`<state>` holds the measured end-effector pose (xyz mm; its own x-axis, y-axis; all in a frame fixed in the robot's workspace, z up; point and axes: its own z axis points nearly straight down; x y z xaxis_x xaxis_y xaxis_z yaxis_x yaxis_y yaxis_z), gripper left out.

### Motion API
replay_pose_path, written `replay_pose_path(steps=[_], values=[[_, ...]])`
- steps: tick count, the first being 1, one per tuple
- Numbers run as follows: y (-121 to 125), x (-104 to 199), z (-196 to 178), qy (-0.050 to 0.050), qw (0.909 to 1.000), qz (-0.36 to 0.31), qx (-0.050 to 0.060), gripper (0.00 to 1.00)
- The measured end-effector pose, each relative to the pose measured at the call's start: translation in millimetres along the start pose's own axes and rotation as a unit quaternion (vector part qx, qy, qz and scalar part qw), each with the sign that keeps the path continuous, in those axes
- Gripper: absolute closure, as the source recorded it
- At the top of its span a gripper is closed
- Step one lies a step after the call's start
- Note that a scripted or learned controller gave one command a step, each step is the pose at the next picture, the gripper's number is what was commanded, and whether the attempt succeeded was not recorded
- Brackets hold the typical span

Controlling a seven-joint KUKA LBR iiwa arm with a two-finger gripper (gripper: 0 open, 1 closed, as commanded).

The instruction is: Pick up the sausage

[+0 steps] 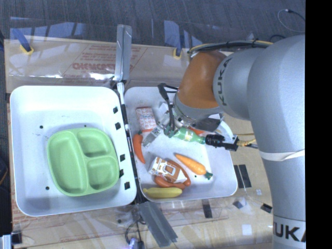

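Note:
The sausage (138, 148) is a reddish-orange stick lying lengthwise against the left wall of the right bin (226, 187). My gripper (157, 130) hangs low in that bin's upper middle, just right of and slightly above the sausage's top end, under the orange wrist band (202, 82). A green bottle (182, 135) lies right beside the gripper on its right. I see nothing of the sausage between the gripper's tips.
The right bin also holds a red-and-white packet (145, 117), a carrot (192, 165), a wrapped snack (167, 170) over a red item (167, 182), and a banana (162, 192). A green divided plate (83, 161) sits in the left bin (26, 102).

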<state>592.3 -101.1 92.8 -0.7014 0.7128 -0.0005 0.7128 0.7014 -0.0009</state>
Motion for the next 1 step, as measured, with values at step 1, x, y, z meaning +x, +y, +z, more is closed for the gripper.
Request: replay_pose_path(steps=[1], values=[[0.6, -0.3, -10.3, 0.000, 1.0000, -0.002, 0.000, 1.00]])
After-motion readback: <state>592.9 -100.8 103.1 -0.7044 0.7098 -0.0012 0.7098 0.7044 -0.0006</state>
